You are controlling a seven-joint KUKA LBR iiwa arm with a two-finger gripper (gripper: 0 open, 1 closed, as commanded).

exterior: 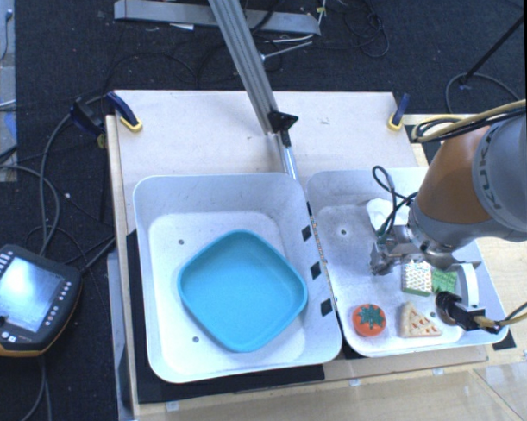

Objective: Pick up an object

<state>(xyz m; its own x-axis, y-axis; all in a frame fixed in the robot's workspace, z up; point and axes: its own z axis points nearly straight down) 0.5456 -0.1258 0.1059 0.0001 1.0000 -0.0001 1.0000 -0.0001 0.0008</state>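
My gripper [384, 260] reaches down into the right bin [346, 224], just left of a green and white patterned block [419, 279]. A red tomato-like toy [368, 320] lies at the bin's front, with a tan wedge shaped like a pizza slice [417, 321] to its right. A white object [383, 213] sits behind the gripper, partly hidden by the arm. Nothing shows between the fingers, and their state is hidden from this angle.
The left bin [160, 209] holds a large blue square dish [240, 289]. A slanted metal pole [251, 63] rises behind the bins. A pendant with a lit screen [25, 296] lies on the floor at the left.
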